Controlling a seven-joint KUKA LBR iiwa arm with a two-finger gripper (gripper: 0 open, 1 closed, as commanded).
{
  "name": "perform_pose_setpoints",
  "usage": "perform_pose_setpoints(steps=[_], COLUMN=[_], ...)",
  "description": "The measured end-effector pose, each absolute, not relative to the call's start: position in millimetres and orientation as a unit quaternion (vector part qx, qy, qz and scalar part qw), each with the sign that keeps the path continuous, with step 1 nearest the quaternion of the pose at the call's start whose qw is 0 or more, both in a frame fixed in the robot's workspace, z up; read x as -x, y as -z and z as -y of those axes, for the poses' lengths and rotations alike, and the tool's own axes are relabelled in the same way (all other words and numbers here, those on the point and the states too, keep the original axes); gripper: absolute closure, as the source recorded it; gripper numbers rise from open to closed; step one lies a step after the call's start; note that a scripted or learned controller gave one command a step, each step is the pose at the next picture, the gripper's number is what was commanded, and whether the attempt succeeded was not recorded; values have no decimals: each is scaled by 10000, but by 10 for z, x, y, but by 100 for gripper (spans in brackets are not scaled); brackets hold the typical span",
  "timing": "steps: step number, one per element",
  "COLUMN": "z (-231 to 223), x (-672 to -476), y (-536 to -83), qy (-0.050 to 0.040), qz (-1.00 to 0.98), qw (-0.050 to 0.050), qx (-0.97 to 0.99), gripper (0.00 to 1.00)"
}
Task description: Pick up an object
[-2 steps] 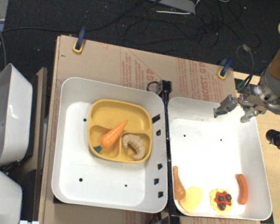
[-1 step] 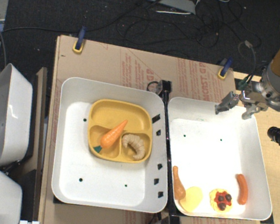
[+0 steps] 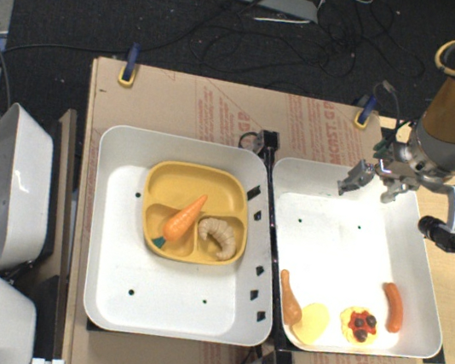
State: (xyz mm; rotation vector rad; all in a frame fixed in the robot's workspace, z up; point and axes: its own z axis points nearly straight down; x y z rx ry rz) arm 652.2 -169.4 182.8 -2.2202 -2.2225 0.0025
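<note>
My gripper (image 3: 376,183) hangs over the far edge of the right bin (image 3: 356,241), fingers spread open with nothing between them. Along that bin's near edge lie an orange drumstick-shaped piece (image 3: 289,297), a pale yellow disc (image 3: 314,319), a yellow piece with dark red and black topping (image 3: 359,323) and a small orange sausage (image 3: 394,306). In the left bin (image 3: 109,269) stands a yellow divided plate (image 3: 197,183) holding a carrot (image 3: 184,217) and a pale shrimp (image 3: 218,237).
Both bins rest on a cardboard sheet (image 3: 197,103) held by yellow clamps (image 3: 127,74) at the far corners. White containers (image 3: 3,182) stand off the left side. Cables run across the dark floor behind.
</note>
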Motion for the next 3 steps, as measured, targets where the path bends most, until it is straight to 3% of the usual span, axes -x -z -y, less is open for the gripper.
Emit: perform_pose_setpoints(steps=[2,3], z=[1764,1762], x=[-6488,-6498], y=[-904,-1031], qy=[-8,2], qz=[7072,7075], qw=[6,-10], qx=[7070,7067], gripper=[0,100])
